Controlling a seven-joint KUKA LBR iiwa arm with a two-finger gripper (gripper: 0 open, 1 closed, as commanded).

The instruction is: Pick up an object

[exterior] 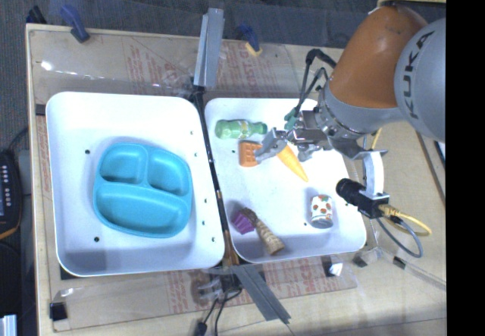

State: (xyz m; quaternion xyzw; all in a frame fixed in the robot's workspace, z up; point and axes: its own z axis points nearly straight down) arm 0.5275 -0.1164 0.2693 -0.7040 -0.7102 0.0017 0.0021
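The right bin [288, 202] holds several small objects. A green bottle-like toy [241, 129] lies at its far left, with an orange ridged block [248, 153] just below it. An orange carrot-shaped cone [295, 164] lies near the middle, pointing down-right. My gripper [276, 145] hangs low over the wide end of the carrot, beside the orange block. How it stands on the carrot is hidden by the wrist. A white cup with coloured dots [322, 210] stands at the right. A purple piece [243, 221] and a brown cone [269, 237] lie at the front.
The left bin [68, 122] holds a blue divided tray [144, 189]. A grey metal bar [208, 46] rises behind the seam between the bins. Cables and a black connector [358, 196] hang from the arm over the right bin's right edge.
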